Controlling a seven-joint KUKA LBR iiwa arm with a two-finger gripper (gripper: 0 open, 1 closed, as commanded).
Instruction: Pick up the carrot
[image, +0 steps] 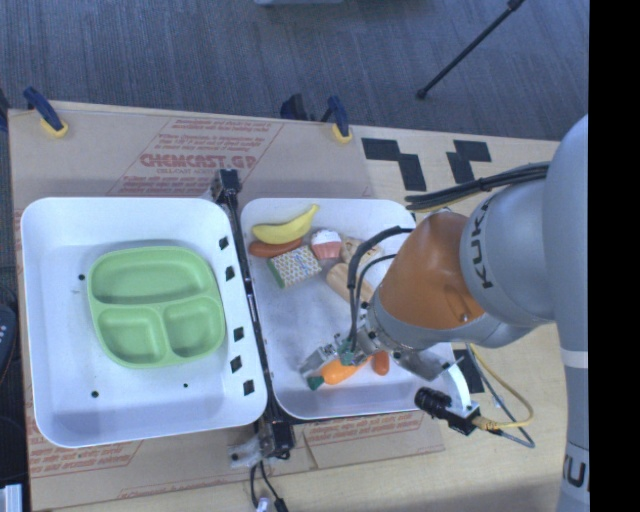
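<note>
The carrot (340, 374) is orange with a green tip and lies near the front wall of the right bin (400, 212). My gripper (336, 356) is low over the bin, just above and slightly behind the carrot, touching or nearly touching its top. The arm's orange band and grey wrist hang over the bin's right half and hide what lies beneath them.
At the back of the right bin lie a banana (285, 224), a red sausage (272, 246), a small patterned box (295, 266), a red-and-white piece (326, 246) and a tan bread piece (342, 278). A small red piece (380, 363) sits right of the carrot. The left bin holds a green divided plate (155, 305).
</note>
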